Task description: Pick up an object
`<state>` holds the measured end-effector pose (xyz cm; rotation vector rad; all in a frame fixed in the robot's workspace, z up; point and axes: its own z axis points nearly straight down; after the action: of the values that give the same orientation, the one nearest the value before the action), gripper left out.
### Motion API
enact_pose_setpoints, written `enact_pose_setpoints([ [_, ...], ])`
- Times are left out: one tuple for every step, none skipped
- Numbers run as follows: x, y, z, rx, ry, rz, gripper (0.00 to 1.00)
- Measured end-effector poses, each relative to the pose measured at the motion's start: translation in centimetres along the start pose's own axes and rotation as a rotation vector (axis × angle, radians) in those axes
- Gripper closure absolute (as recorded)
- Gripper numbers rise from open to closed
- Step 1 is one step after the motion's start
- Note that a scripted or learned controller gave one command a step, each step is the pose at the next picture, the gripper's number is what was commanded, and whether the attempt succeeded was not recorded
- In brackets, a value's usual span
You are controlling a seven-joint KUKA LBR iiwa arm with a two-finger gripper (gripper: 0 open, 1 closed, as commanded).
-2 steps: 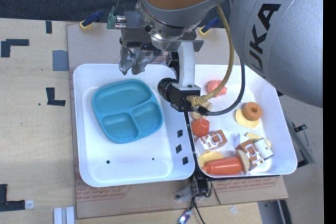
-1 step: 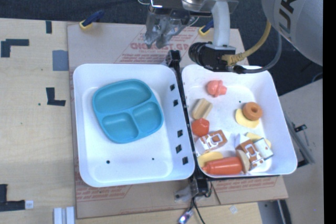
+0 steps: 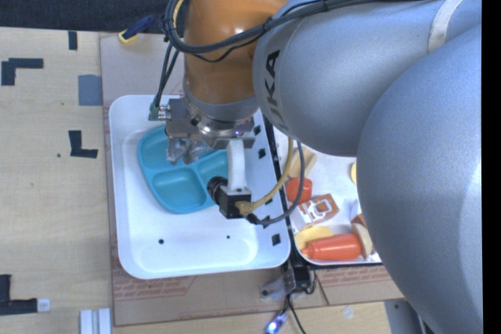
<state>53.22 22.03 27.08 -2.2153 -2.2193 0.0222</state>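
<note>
Blue divided tray (image 3: 178, 182) in left bin (image 3: 133, 192), "KUKA" lettering on arm (image 3: 344, 66)

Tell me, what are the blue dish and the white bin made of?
The blue dish looks like smooth moulded plastic: even bright colour, rounded compartments, a soft sheen. The white bin also looks like plastic, with a glossy surface and rounded rim, though painted metal can't be ruled out from this view.

Even, bright overhead light; soft glare on the arm (image 3: 376, 82); slightly blurry.
</note>
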Motion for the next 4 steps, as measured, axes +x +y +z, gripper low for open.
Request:
enact_pose_setpoints([
  [1.3,-2.6,12.5,0.001,0.000,0.000,1.00],
  [-0.1,2.8,-4.1,-0.032,0.011,0.001,1.00],
  [0.7,8.3,5.6,-0.012,0.004,0.000,1.00],
  [-0.8,13.8,-5.6,-0.026,0.008,0.001,1.00],
])
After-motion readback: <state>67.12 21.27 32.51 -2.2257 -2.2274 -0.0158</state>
